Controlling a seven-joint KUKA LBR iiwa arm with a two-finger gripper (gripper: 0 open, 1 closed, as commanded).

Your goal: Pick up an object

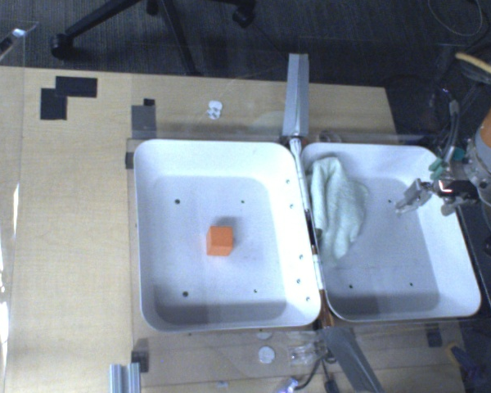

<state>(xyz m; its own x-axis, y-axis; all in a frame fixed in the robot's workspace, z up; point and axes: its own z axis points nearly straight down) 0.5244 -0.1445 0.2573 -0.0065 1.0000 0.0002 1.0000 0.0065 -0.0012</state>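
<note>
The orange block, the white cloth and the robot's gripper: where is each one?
orange block point(220, 241), camera view, top face, left bin.
white cloth point(335, 206), camera view, middle of its folds, right bin.
gripper point(411, 200), camera view, between its fingertips.

Two white bins point(147, 219) point(450, 293) are sitting side by side on the desk point(57, 244). One orange block point(220, 241) is lying mid-frame, and one white cloth point(337, 206) is lying right of centre.
</note>
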